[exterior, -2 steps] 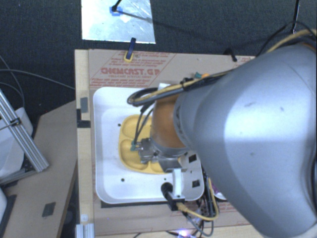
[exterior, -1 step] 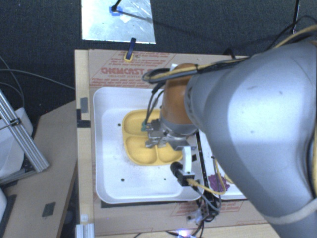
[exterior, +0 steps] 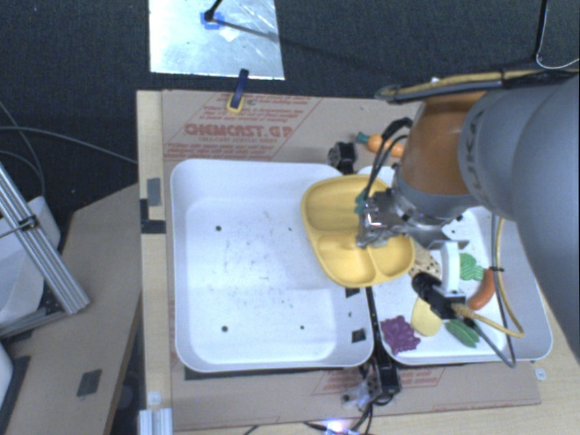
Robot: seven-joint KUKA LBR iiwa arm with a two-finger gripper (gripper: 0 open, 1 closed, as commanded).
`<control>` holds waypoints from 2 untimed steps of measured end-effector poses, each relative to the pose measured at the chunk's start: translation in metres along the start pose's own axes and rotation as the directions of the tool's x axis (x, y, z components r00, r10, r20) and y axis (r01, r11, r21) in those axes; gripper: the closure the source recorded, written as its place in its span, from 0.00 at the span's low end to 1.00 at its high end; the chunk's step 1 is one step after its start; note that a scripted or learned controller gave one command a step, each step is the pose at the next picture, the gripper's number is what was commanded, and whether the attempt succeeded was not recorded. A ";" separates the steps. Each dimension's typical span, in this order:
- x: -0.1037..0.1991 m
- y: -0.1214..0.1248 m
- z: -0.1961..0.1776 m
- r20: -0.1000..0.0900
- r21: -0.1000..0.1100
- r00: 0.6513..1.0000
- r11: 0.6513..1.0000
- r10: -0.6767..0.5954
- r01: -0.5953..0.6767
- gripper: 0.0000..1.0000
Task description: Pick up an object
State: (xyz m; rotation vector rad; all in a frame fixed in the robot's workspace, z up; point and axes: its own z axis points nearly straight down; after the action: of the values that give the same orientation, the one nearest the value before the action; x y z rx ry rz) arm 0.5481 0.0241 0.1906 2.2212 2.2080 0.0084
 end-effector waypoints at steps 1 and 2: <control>0.135 0.019 -0.208 -0.012 -0.010 1.000 1.000 -0.022 0.022 1.00; 0.094 0.065 -0.354 -0.005 -0.011 1.000 1.000 -0.005 0.005 1.00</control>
State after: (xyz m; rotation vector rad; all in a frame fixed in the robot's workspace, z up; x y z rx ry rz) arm 0.6101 0.1190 0.5447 2.2122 2.2108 0.0255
